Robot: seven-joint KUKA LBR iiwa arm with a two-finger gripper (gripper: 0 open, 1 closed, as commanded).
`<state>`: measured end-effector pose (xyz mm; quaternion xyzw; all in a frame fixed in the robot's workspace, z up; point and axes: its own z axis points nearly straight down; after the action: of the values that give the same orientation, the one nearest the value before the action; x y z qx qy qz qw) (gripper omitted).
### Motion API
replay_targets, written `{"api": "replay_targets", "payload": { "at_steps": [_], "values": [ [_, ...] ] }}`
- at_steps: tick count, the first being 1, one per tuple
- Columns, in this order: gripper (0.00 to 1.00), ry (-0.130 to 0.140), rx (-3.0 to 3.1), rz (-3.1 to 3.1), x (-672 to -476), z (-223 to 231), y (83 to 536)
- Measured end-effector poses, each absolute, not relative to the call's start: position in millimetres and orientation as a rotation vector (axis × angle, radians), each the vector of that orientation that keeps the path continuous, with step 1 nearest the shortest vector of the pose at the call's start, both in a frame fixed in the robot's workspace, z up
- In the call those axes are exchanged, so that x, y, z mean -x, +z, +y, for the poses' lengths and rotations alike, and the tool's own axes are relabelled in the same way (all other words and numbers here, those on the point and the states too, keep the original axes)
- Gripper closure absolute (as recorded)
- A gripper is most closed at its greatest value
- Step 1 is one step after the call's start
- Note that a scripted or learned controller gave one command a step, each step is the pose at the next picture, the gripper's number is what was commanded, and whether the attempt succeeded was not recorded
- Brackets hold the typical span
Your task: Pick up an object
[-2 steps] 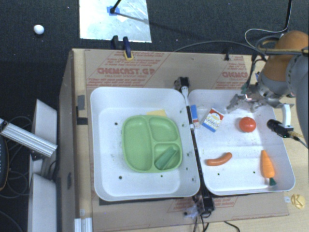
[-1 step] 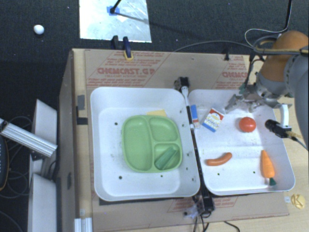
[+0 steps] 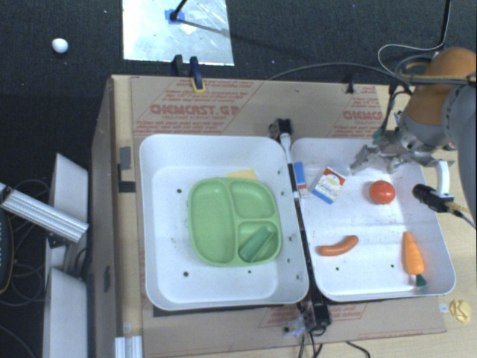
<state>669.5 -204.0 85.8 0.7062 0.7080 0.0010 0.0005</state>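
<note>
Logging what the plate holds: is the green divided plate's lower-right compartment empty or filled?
Filled. A dark green object lies slantwise in the lower-right compartment of the green divided plate, in the left bin.

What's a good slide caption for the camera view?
KUKA gripper poised over right bin above tomato, near sausage and carrot.

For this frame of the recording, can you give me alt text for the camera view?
The grey arm's gripper hovers over the far edge of the right bin, which holds a tomato, sausage, carrot and small carton. The left bin holds a green divided plate with a green item in one compartment.
</note>
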Motion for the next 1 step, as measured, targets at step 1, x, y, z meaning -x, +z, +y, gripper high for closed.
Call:
{"api": "replay_targets", "payload": {
  "at_steps": [1],
  "values": [
    [0.00,0.003,-2.218,2.225,-669.6,-204.6,85.8]
  ]
}}
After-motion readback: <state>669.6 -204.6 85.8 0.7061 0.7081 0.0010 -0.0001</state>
